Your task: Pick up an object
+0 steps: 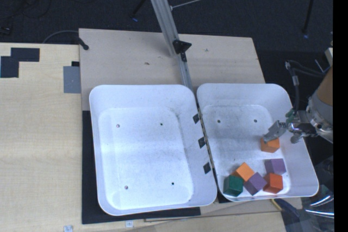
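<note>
Orange block (269,144) lies in the right bin (239,96), just under the claw (284,130), whose fingers are spread and pinching nothing. Nearer, at that bin's near edge, sit a purple block (275,165), another orange block (244,171), a red block (273,183), a second purple block (254,184) and a green block (234,185). Left bin (144,98) lies alongside.

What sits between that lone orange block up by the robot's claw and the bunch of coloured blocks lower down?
Nothing: the camera view shows bare white floor of the right bin between the lone orange block and the cluster's nearest piece, a purple block.
</note>
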Available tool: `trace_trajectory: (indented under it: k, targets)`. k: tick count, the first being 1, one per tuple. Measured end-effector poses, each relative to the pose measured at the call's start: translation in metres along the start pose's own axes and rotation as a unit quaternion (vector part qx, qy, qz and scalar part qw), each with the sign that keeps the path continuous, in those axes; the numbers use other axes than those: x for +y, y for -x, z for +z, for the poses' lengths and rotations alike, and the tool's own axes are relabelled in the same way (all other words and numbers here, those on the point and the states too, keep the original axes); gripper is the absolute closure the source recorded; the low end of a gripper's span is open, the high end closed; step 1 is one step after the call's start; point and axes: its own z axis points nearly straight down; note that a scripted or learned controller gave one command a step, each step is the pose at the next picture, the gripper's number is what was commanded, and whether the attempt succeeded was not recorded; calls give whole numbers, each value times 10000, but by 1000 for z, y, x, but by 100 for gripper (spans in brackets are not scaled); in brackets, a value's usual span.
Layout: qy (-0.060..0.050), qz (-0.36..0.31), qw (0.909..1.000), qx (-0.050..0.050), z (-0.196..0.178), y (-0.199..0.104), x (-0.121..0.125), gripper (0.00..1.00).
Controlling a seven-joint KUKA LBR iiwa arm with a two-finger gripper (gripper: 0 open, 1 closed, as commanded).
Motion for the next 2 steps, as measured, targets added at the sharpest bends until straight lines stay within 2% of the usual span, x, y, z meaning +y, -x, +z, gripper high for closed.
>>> trace_trajectory:
  k: [1, 2]
  targets:
    - [7, -26, 10000, 2, 106, 10, -16, 0]
    - [15, -26, 10000, -7, 104, 8, -29, 0]
